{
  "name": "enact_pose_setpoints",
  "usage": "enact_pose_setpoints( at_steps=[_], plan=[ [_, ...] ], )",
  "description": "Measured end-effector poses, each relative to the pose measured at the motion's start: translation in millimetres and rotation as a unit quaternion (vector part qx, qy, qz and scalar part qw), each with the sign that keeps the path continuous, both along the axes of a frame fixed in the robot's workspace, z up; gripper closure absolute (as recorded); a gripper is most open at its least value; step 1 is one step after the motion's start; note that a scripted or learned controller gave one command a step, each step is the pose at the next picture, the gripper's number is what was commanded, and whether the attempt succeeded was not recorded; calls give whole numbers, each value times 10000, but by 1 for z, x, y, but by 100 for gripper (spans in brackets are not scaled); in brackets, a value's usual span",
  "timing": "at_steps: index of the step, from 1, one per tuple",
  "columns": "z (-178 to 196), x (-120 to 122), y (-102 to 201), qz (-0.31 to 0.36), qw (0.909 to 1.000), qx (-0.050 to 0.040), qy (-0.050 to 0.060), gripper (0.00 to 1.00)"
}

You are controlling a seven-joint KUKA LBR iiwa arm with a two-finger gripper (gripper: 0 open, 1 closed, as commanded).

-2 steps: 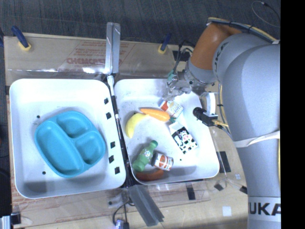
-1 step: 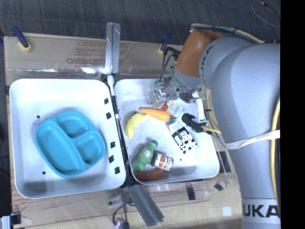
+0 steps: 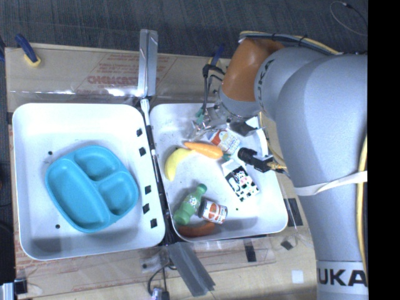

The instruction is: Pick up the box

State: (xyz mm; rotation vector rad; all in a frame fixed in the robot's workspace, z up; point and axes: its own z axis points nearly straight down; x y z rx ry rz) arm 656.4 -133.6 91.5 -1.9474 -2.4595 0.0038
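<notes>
Approach step; end effector [image 3: 206,122] grip state unclear; small black-and-white patterned carton box [image 3: 241,182] lies well below-right of it; next: reposition over it.

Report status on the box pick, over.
Gripper low in right bin's far end, beside carrot. Box flat, untouched. Banana, bottle nearby.

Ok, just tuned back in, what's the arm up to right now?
The arm reaches from the right over the far end of the right bin, its gripper low near the back wall. The box, white with black spots, lies untouched on the bin floor beside a carrot, a banana, a green bottle and a small can. A blue divided plate sits in the left bin.
</notes>
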Motion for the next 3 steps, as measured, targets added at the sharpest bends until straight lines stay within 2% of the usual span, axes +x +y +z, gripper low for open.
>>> enact_pose_setpoints(
  at_steps=[1,2,3],
  plan=[
    [2,2,-74,-702,9975,11,-24,100],
    [2,2,-73,-693,9976,0,-19,0],
    [1,-30,-75,-718,9974,-6,-13,0]
  ],
)
